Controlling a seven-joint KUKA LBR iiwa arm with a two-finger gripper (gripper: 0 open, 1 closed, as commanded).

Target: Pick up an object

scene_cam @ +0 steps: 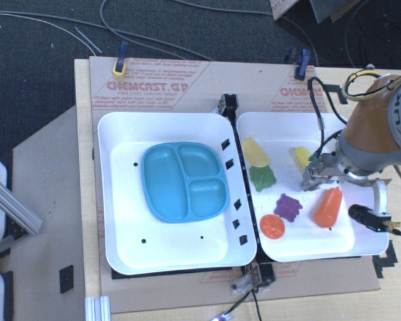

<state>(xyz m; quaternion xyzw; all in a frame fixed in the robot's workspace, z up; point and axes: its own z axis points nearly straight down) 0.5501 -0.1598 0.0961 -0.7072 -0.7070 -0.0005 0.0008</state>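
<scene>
- Jaws [315, 177] low in right bin [301, 246], arm [374, 129] coming in from right; can't tell if spread or clenched.
- Nothing seen btw them.
- Carrot [327, 206] just below-right of jaws, close.
- Small yellow piece [302, 156] just up-left, near.
- Purple toy [289, 206] down-left; orange round one [273, 227] further down-left.
- Green toy [262, 177] well left, yellow toy [256, 152] touching above it.
- Blue plate [185, 180] in left bin [120, 246], far left.
</scene>
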